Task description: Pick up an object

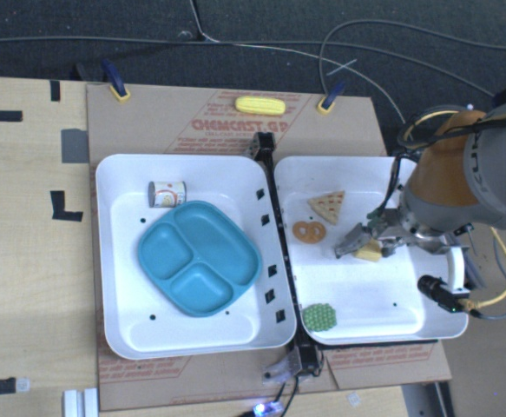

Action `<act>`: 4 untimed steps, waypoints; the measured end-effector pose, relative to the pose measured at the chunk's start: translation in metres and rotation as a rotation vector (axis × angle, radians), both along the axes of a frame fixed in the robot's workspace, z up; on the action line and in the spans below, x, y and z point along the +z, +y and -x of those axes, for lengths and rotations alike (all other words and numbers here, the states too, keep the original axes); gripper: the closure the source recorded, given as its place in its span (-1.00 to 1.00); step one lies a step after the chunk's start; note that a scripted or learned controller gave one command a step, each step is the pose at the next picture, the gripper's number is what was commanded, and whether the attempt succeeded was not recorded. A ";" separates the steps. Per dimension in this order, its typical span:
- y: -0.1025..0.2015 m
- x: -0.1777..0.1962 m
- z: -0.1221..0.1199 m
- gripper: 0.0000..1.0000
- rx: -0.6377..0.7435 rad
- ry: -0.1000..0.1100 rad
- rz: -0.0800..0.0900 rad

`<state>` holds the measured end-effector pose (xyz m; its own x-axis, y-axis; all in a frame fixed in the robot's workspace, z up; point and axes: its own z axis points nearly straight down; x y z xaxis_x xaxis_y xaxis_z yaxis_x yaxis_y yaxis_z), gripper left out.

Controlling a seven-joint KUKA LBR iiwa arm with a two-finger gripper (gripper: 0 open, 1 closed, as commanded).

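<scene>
My gripper (pixel 354 243) hangs low over the middle of the right bin (pixel 357 174), reaching in from the right. A small pale yellow piece (pixel 371 254) lies right against its lower side, partly hidden by it. Whether the piece is held is unclear. Left of the gripper lie a brown pretzel (pixel 308 231) and a tan waffle wedge (pixel 327 205). A green knobbly ball (pixel 319 316) rests at the bin's front left corner.
The left bin (pixel 118 233) holds a blue divided plate (pixel 199 257) and a small can (pixel 167 195) lying on its side. A yellow corn-like object (pixel 259 105) lies on the cardboard behind the bins. Cables run across the dark floor at the back.
</scene>
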<state>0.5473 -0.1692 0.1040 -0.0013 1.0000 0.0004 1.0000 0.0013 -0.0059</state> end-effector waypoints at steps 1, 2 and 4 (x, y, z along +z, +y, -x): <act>0.001 0.012 -0.001 1.00 0.002 -0.003 -0.001; -0.006 0.057 0.000 1.00 -0.001 -0.008 0.000; -0.004 0.184 -0.005 1.00 0.001 -0.011 0.002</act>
<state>0.5521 -0.1728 0.2876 -0.0022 1.0000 -0.0015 1.0000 0.0022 0.0053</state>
